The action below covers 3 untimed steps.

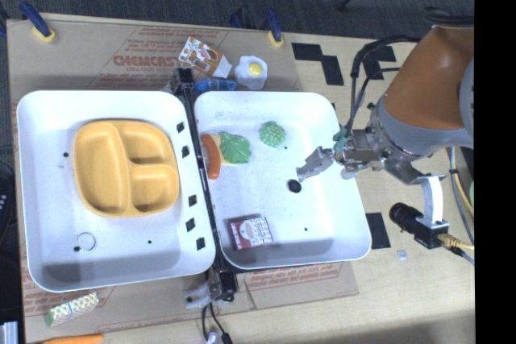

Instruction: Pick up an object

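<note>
My gripper (310, 170) reaches in from the right and hangs over the right side of the right bin (347, 231), above bare floor. Nothing shows in its grasp. In that bin, a green bumpy ball (273, 134) lies to the gripper's upper left. A green leafy piece (235, 148) and an orange sausage-shaped piece (212, 155) lie close together against the left wall. A small dark red box (251, 231) lies flat near the front wall. A small black spot (294, 187) sits on the floor just below the gripper.
The left bin (32, 254) holds a yellow divided tray (127, 167). Behind the bins lie a fried-egg toy (252, 71), a blue item (214, 84) and a small packet (198, 54). A wrapped sweet (72, 308) lies at the front left. Blue clamps (38, 20) grip the cardboard's back edge.
</note>
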Tool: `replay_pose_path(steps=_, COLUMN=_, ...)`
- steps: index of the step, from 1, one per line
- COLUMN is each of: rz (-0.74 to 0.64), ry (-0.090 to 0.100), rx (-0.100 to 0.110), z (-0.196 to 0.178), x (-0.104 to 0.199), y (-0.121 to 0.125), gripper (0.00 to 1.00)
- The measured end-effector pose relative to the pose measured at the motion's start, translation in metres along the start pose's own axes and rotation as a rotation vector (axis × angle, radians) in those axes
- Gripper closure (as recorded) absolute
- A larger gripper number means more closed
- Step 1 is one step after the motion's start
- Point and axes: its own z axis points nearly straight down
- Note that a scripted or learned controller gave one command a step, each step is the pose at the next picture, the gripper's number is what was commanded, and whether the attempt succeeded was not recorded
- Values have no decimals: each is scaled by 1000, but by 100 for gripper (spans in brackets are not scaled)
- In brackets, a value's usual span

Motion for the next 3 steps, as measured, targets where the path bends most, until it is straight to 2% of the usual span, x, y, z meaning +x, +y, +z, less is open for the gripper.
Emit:
replay_pose_path(steps=1, rz=-119, ry=0, rx=3, z=133, x=33, y=62, gripper=0)
replay_pose_path(steps=2, rz=-232, ry=-2, rx=-1, z=188, x=47, y=148, gripper=0)
replay_pose_path(steps=3, rz=-236, ry=-3, rx=0, z=178, x=48, y=148, gripper=100)
